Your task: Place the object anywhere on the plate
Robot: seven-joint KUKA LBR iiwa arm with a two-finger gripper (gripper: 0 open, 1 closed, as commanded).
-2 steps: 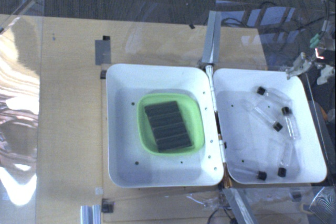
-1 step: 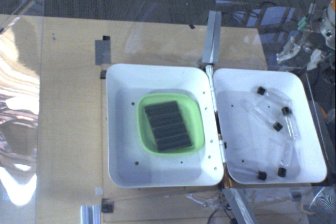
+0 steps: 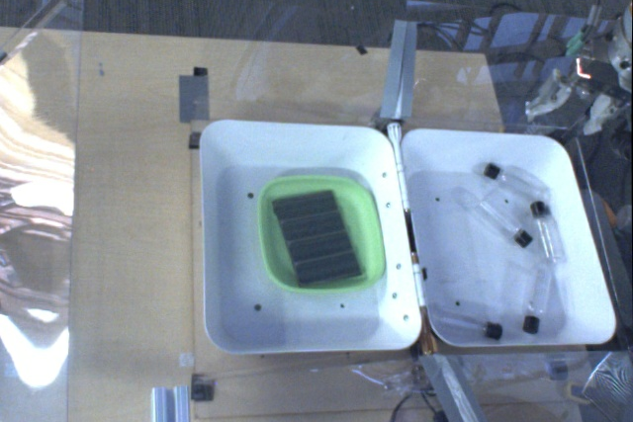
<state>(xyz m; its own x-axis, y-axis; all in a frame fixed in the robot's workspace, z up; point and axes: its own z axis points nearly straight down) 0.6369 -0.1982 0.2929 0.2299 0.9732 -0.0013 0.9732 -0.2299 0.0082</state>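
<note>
A dark ribbed rectangular block [image 3: 316, 237] lies tilted on the square green plate [image 3: 273, 257] in the left white bin [image 3: 227, 212]; jaws' state cannot be told.

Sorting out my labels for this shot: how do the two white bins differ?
The left bin holds a green plate with a dark ribbed block lying on it; the right bin holds several clear tubes with black caps. The left bin's contents sit together near its middle; the right bin's tubes lie scattered at different angles. Both are shallow, white, alike in shape, and sit side by side.
</note>
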